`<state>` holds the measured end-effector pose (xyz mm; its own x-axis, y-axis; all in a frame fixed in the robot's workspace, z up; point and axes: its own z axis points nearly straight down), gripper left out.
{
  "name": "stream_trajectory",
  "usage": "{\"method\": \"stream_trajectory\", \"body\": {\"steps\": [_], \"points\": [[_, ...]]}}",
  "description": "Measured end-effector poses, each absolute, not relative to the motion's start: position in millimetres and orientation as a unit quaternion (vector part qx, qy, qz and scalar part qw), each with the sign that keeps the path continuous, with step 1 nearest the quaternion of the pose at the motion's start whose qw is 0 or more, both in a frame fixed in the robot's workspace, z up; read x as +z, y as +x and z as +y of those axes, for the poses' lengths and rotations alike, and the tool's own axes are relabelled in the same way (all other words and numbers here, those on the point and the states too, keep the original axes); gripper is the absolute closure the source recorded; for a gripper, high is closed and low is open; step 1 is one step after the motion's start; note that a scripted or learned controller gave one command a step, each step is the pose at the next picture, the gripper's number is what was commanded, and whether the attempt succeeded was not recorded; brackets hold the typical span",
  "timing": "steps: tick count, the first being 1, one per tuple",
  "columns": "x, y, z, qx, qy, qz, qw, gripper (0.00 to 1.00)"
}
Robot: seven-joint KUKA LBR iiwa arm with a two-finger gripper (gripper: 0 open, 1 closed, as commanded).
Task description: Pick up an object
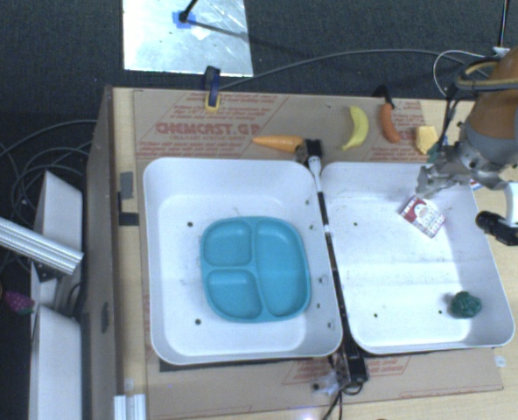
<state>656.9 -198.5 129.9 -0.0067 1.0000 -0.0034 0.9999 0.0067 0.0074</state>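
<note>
A small red-and-white packet (423,216) is at the far right part of the right bin (390,261). My gripper (433,180) hangs just above the packet's upper edge, and whether they touch is unclear. A dark green lumpy object (465,304) lies in the same bin's near right corner. A blue divided plate (255,267) rests in the middle of the left bin (180,199).
Behind the bins, on the cardboard, lie a carrot (278,143), a banana (357,128), a reddish sausage (388,123) and a yellow block (426,138). A black clip (312,152) sits where the bins meet at the back. The arm's grey body (500,121) looms over the right bin's far corner.
</note>
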Motion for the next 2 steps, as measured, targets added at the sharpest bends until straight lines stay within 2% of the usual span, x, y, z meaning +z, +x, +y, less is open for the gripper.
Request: {"method": "stream_trajectory", "body": {"steps": [1,2], "points": [[213.5,644.3,-141.4,0.0025,0.705,0.709,0.003,1.00],[211.6,643.1,-142.3,0.0011,0.706,0.708,0.001,0.00]]}}
